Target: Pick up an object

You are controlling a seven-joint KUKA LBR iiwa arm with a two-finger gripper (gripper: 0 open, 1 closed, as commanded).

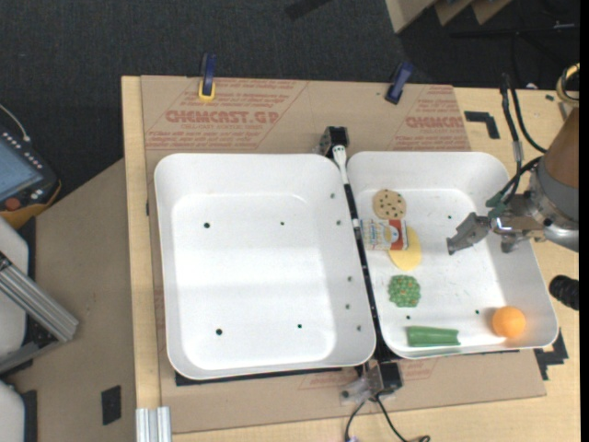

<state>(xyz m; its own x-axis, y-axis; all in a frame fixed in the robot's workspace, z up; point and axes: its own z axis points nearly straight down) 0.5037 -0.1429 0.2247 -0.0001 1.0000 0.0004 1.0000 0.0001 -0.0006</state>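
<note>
Jaws (467, 235) hanging over the right bin (525, 256), grip state impossible to tell, with cookie (389, 203), green ball (403, 290) and orange (508, 321) lying below.

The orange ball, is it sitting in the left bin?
No, the orange ball lies in the right bin, near its front right corner.

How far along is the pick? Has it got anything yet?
Nothing looks picked. The gripper is over the right bin, on bare floor, with no object seen between its fingers. The cookie, carton, yellow piece, green ball, green block and orange ball all lie in that bin. Left to do: close on one object and lift it.
</note>
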